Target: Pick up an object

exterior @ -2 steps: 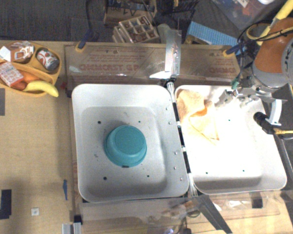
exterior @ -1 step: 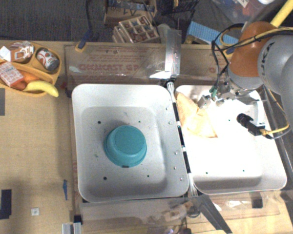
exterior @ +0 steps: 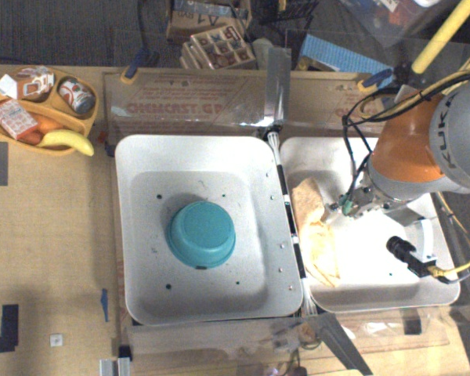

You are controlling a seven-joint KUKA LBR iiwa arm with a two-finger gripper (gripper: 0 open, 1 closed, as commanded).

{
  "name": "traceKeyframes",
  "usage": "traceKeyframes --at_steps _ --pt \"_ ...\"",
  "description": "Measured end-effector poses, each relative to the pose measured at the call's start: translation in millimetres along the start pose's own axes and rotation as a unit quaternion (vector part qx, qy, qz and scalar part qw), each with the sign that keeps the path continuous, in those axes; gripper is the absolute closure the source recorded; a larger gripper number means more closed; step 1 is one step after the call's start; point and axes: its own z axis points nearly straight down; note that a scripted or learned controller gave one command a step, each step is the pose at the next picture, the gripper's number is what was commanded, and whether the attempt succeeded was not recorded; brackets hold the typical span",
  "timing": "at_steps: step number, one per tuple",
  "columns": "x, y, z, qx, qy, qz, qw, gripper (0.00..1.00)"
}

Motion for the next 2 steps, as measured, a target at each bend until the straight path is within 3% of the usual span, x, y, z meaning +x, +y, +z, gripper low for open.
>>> traceKeyframes --at_steps 2 --pt "-0.1 0.1 0.0 0.000 0.000 0.000 1.0000 0.00"
